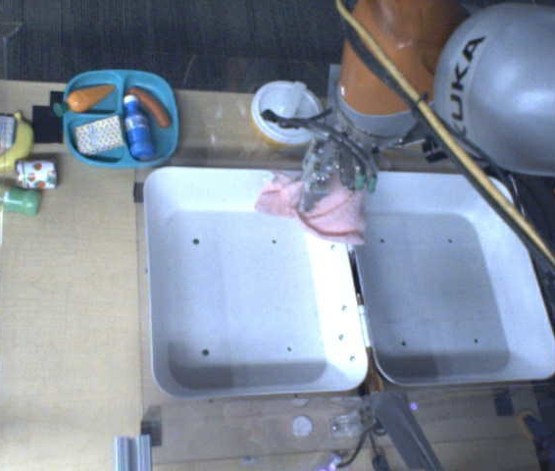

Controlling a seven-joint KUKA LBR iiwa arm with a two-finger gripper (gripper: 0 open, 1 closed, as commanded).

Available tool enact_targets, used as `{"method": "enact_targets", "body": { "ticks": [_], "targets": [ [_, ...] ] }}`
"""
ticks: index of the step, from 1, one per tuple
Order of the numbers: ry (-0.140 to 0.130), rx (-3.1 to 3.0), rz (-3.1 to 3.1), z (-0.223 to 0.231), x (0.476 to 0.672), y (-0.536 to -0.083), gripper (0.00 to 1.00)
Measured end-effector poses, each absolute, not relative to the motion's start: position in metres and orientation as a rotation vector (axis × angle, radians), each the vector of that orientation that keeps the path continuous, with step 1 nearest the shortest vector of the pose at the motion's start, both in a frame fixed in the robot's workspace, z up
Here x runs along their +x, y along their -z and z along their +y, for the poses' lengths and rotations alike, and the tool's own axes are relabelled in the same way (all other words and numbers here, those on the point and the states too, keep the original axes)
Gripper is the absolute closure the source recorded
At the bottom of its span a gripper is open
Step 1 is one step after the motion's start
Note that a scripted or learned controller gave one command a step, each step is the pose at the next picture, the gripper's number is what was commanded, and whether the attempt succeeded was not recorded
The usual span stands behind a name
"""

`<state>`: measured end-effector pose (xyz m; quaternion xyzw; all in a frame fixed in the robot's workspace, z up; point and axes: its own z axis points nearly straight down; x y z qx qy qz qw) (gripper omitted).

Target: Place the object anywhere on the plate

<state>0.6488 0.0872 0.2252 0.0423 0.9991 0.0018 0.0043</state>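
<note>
Cloth (322,211) straddles bins' (248,292) divider (rear).

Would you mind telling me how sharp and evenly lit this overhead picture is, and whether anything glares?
Camera view: soft overall, the gripper and pink cloth smeared; bright glare streaks on the bench at left; the white bins look evenly lit, with faint shadows along their near walls; the arm bulges large at top right.
</note>
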Motion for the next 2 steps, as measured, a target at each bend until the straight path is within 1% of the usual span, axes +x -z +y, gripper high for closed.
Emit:
{"method": "enact_targets", "body": {
  "ticks": [1, 2],
  "targets": [
    [-0.006, 0.0, 3.133, 0.1398, 0.6489, -0.2267, 1.0],
    [-0.005, 0.0, 3.133, 0.1396, 0.649, -0.227, 0.0]
  ]
}}
